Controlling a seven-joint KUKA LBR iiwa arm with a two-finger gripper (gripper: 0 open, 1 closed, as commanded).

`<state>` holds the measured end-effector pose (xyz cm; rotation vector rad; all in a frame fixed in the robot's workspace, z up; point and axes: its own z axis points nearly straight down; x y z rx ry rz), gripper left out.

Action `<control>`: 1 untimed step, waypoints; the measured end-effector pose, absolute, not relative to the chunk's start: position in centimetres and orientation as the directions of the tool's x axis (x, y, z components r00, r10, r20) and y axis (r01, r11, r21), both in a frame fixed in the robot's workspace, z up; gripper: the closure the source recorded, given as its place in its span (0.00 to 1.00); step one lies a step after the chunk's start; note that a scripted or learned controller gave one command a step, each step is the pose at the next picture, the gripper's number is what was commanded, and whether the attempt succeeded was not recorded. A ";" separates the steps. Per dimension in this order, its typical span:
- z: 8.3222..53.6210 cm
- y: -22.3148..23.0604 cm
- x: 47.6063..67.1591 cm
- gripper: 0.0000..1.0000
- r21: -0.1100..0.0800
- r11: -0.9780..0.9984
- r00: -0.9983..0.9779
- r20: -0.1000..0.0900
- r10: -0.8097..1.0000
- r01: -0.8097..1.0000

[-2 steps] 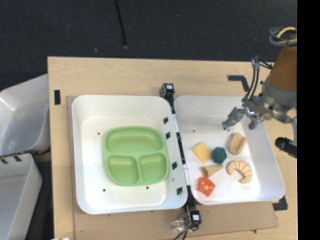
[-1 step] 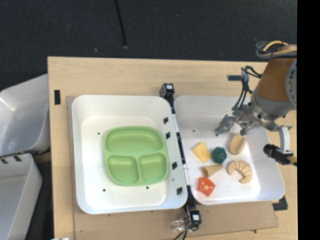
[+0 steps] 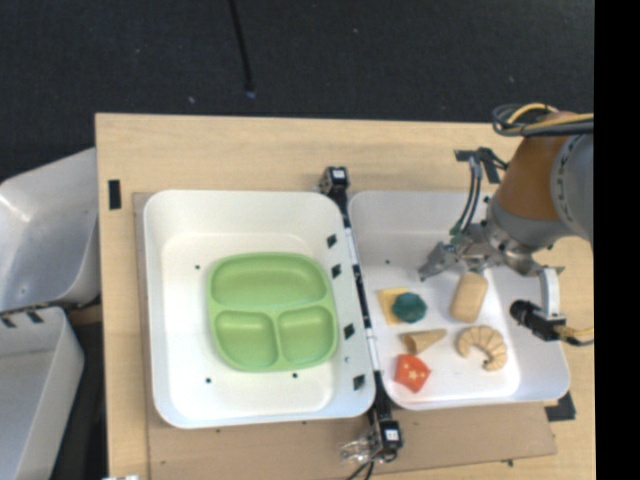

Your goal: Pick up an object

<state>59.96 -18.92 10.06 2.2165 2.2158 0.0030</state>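
Nothing readable here, honestly. No labels, brand names, numbers or signs on the bins (image 3: 160, 268), the green tray (image 3: 272, 310), the food toys or the arm (image 3: 545, 183).

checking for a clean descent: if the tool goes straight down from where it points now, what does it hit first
Most likely the tan block, which sits right under the tool in the right bin. Depth is hard to judge from this slanted view, so it could already be touching.
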 end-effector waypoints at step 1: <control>10.7 -18.9 59.7 1.00 -0.003 -0.002 0.002 0.000 1.000 1.000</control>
